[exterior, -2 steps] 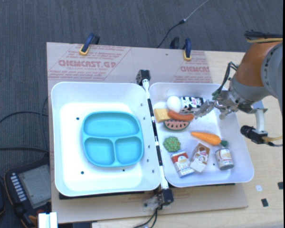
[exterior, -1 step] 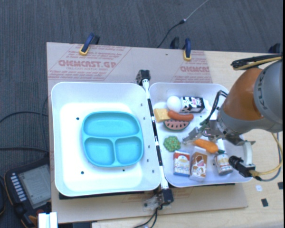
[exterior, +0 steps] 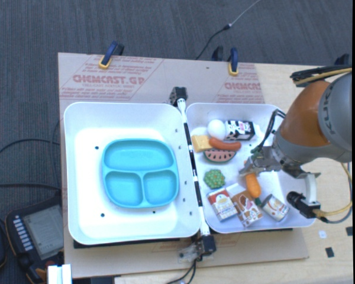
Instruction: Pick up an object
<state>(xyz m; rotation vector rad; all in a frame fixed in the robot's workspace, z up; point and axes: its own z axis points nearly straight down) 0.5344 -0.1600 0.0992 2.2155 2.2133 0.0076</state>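
Two white bins sit side by side on a cardboard-covered bench. Left bin (exterior: pixel 83 123) holds a blue divided tray (exterior: pixel 141 173), three compartments, lying flat near the middle.

Right bin (exterior: pixel 254 108) holds the clutter: white egg (exterior: pixel 215 126) near the top edge, black-and-white carton (exterior: pixel 239 129) just beside it on the right. Below those, a yellow cheese wedge (exterior: pixel 200 142) touching a red sausage (exterior: pixel 224 144), then a watermelon slice (exterior: pixel 218 155) right under the sausage. Green round piece (exterior: pixel 214 178) sits lower, near the divider. Along the bottom edge: red-and-white box (exterior: pixel 222 205), brown carton (exterior: pixel 247 209) touching it, small can (exterior: pixel 275 207) to the right.

Arm comes in from the right, orange band above the wrist. Gripper (exterior: pixel 252 171) is low over the right bin's middle. Orange carrot (exterior: pixel 253 186) lies directly under the gripper tip, just above the brown carton; looks touching or nearly so, can't resolve which. Can't tell the jaw state from this angle; no object visibly between them.

Blue clamps (exterior: pixel 110 53) pin the cardboard at the far edge.
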